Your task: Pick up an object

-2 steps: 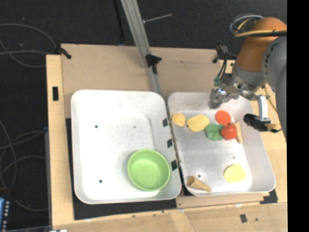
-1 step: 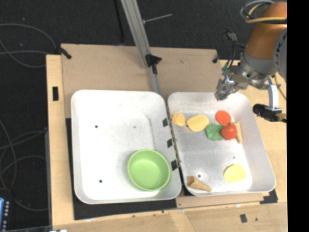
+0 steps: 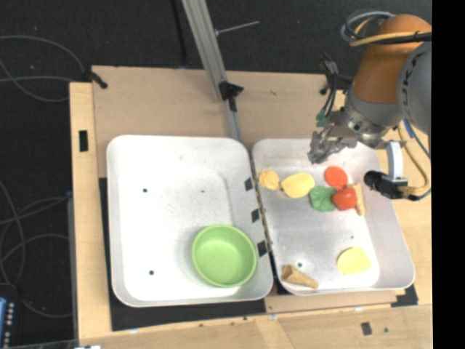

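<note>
Camera view has the gripper (image 3: 320, 151) hovering over the right bin (image 3: 378, 267), can't tell its state, and that tight toy food cluster (image 3: 314, 189) below could make it grab wrong.

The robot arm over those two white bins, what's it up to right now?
The gripper hangs over the far edge of the right bin, with nothing visibly held. Just below it lies a cluster of small toy foods: a yellow piece, a green piece and red pieces. The left bin holds a green bowl.
</note>
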